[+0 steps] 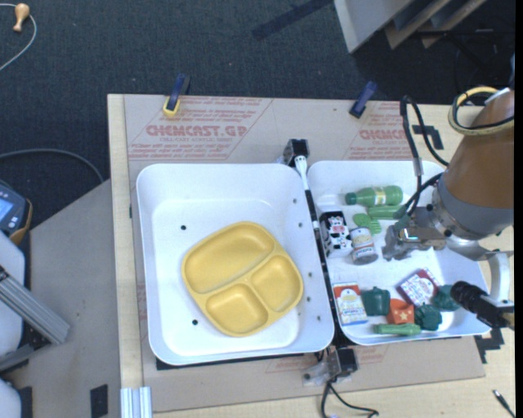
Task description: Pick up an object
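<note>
At the right of the frame, the grey two-finger gripper [399,242] is seen low over the right white bin [327,175]; whether it is wide or narrow cannot be told. Just left of it lies a small silver-lidded jar [363,246]. A yellow three-compartment plastic tray [241,277] is seen in the left white bin [163,204].

The table [245,122] is covered by a brown protective sheet printed with red lettering, held at its far edge by a yellow-tipped clamp [174,96] and a blue clamp [363,99]. Dark carpeted floor [98,49] is seen around it, crossed by a thin cable [49,155]. A pale box-like piece of furniture [384,20] is seen at the top.
</note>
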Tool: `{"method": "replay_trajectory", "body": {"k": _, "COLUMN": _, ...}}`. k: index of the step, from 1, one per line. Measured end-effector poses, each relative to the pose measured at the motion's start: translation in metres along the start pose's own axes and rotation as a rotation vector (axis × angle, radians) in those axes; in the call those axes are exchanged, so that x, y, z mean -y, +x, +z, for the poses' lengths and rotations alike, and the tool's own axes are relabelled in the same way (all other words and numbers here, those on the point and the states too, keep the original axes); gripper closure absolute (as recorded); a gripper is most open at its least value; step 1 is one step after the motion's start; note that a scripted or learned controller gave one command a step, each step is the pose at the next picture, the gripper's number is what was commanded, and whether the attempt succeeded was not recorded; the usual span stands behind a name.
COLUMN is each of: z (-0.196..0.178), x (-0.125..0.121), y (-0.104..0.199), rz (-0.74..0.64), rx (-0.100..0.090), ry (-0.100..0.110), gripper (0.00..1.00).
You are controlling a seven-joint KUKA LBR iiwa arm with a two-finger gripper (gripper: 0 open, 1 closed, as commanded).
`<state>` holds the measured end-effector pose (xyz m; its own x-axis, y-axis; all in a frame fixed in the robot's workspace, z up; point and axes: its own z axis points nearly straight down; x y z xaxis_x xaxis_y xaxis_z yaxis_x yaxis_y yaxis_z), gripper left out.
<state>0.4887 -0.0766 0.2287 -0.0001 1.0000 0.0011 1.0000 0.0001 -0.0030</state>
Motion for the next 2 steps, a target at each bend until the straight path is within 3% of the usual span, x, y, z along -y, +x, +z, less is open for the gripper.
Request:
{"method": "replay_trajectory", "body": {"k": 1, "z": 0.0014, "x": -0.0143, "y": 0.0136, "rz": -0.003, "rx": 0.001, "ry": -0.005, "gripper": 1.00}}
{"method": "replay_trajectory", "body": {"k": 2, "z": -0.0064, "x": -0.0054, "y": 0.0071, "rz": 0.000, "rx": 0.001, "ry": -0.005, "gripper": 1.00}}
